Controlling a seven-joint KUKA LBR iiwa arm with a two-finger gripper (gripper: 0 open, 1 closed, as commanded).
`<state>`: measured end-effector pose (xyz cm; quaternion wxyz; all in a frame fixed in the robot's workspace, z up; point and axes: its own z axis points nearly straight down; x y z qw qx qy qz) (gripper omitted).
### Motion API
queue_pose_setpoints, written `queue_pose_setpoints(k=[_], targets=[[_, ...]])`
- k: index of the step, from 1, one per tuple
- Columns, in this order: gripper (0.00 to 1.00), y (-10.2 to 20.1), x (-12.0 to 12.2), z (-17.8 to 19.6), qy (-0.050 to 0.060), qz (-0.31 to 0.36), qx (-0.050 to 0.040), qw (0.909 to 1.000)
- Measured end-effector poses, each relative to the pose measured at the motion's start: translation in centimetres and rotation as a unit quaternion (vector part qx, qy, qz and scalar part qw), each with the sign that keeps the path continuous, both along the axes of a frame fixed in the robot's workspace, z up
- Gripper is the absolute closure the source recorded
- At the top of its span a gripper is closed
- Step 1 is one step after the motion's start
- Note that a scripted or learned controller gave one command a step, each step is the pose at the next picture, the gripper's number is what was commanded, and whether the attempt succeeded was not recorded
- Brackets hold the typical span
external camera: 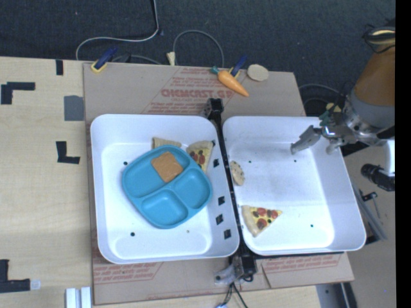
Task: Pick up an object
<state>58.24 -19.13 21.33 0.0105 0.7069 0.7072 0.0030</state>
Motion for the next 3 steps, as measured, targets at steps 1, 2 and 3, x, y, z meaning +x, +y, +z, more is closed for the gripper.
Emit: queue_pose_setpoints(k=[1, 2, 3], targets=[[0.0, 4.5, -10.4, -2.7, 0.015, -0.001, 0.0074, 0.9999], [0.0, 10.1, -10.0, -11.9, 0.012, 0.002, 0.0055, 0.9999], [0.0, 6.9, 1.5, -7.1, 0.004, 0.002, 0.003, 1.0]])
